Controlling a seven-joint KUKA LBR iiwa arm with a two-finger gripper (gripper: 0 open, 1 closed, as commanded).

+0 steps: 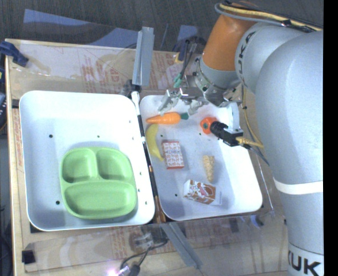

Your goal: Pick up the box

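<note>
We see the box (202, 192) lying flat near the front of the right bin (245, 171). The pincer (177, 96) hangs open and empty above the carrot (164, 118), well apart.

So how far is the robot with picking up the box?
Nothing looks done: the box lies flat in the right bin, beside the banana. In hand: the gripper is at the bin's far edge, above the carrot. Left: reaching, gripping and lifting the box.
</note>
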